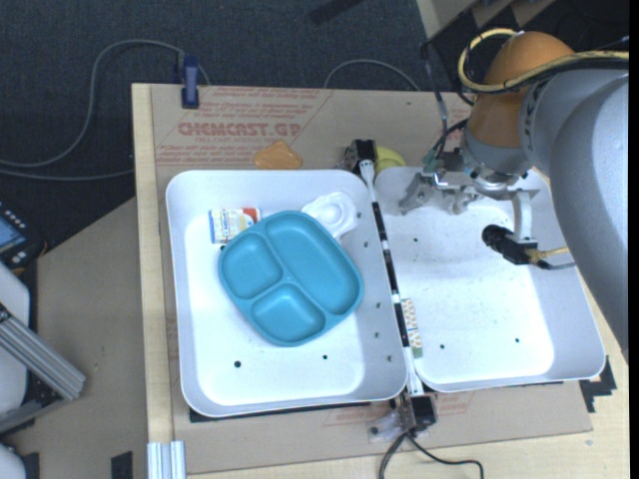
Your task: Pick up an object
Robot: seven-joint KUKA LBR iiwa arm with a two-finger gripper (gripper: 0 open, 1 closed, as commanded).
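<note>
Camera view, from my remote station. I see the blue divided tray (290, 276) lying in the left bin (200, 352), well apart from the jaws (461, 196), which sit over the far end of the right bin (559, 352). The divider between the two bins lies between tray and jaws. I see nothing between the jaws. Whether they are spread or pressed together I cannot tell; the wrist hardware blurs into the white floor of the bin.

The arm (584, 148) comes in from the right, its grey bulk filling the upper right corner. The orange band (509, 78) sits above the wrist, with a yellow cable looped over it. The wrist points down toward the back part of the right bin, close to its far rim. A black fitting (507, 244) with a cable juts out just below the wrist, over the bin floor.

The tray lies flat, open side up, three compartments showing. Its long axis runs diagonally, from upper left to lower right. The single large compartment is toward the far right side; the two smaller ones are toward the near left side.

A small white cup-like piece (331, 212) touches the tray's far right edge. A small printed packet (232, 223) lies just beside the tray's far left corner, partly tucked under its rim.

On the surface (150, 267) behind the bins, an orange item (279, 155) and a yellow one (386, 158) rest near the back rims.
</note>
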